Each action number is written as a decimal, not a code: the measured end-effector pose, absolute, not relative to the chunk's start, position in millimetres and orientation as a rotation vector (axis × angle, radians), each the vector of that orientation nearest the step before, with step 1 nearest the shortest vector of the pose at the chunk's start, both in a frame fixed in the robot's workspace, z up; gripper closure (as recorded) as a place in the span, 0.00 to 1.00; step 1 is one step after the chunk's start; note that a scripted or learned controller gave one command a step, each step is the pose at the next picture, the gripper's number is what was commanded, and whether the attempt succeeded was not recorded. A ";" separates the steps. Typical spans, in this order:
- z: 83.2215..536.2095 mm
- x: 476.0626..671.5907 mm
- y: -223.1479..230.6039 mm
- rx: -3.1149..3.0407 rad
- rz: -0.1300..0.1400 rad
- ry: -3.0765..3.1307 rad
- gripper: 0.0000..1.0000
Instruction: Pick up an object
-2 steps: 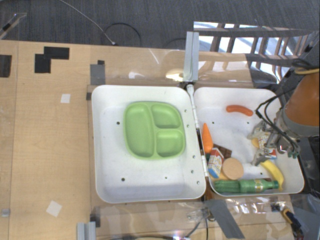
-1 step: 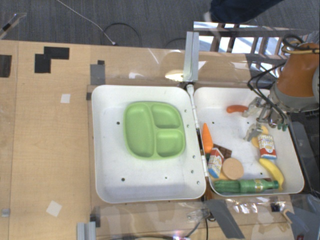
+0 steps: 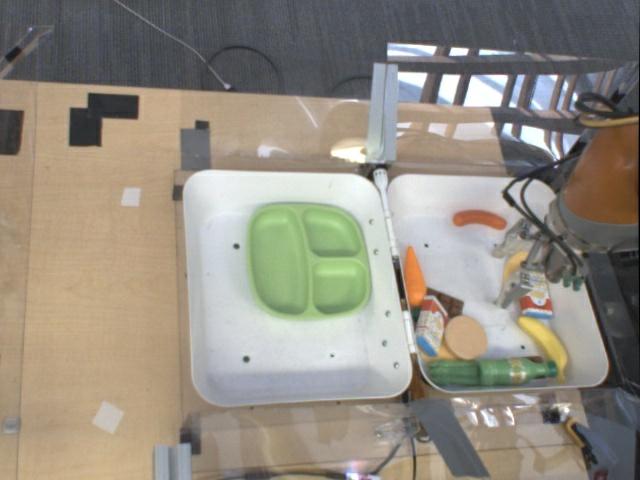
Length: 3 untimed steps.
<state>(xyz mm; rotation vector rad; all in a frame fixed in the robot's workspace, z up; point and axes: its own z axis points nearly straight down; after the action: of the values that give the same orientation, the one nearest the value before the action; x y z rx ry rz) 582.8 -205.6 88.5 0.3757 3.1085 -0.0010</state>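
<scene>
Bench [image 3: 90,318] of pale wood, bearing two shallow white bins side by side. Left bin [image 3: 215,368] holding a green divided plate [image 3: 308,260], three compartments up, near its middle. Right bin [image 3: 440,208] crowded along its near and left sides. Grey arm [image 3: 600,183] with orange band reaching in from the right, above the right bin's far right part. Green bottle [image 3: 490,372] lying flat along the near wall. Yellow banana [image 3: 545,340] just beside the bottle's right end. Orange carrot [image 3: 413,278] lying against the left wall. Sausage [image 3: 480,219] alone toward the far side, well apart from the rest. Tan round disc [image 3: 465,337] just above the bottle, touching a small red-and-white packet [image 3: 430,323]. Gripper [image 3: 528,273] down over a small red, white and blue packet [image 3: 535,303] beside the banana; whether clenched or released cannot be told.
</scene>
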 end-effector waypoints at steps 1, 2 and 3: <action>89.0 559.3 -204.6 0.538 0.001 3.081 0.00; 104.6 564.8 -204.4 0.526 -0.003 3.066 1.00; 162.7 612.7 -141.8 0.733 0.006 3.042 1.00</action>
<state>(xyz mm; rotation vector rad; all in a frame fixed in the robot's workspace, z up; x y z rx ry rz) 612.7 -141.8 162.7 0.7334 3.0424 0.0060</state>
